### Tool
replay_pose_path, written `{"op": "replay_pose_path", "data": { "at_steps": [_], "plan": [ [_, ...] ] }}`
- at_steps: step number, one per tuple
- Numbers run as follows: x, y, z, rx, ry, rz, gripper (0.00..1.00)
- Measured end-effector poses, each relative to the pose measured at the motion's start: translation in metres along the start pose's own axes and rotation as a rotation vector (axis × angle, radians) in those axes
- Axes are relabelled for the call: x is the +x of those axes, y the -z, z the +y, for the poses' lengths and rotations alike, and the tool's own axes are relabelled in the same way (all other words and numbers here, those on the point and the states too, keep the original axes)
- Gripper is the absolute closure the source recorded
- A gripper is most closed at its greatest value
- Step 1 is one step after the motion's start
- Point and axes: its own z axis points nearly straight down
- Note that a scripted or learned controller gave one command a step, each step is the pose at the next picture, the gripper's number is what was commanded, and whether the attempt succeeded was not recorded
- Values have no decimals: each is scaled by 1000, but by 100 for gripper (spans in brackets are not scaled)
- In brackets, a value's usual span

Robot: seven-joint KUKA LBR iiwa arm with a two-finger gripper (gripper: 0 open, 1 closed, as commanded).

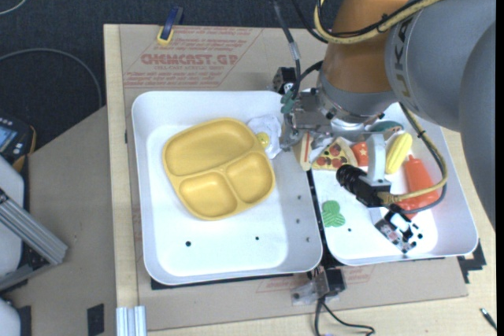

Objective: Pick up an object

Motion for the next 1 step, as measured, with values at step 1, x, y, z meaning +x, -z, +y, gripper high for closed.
{"op": "replay_pose_path", "data": {
  "at_steps": [1],
  "plan": [
    [-4,-4,8,0,-2,-1,100]
  ]
}}
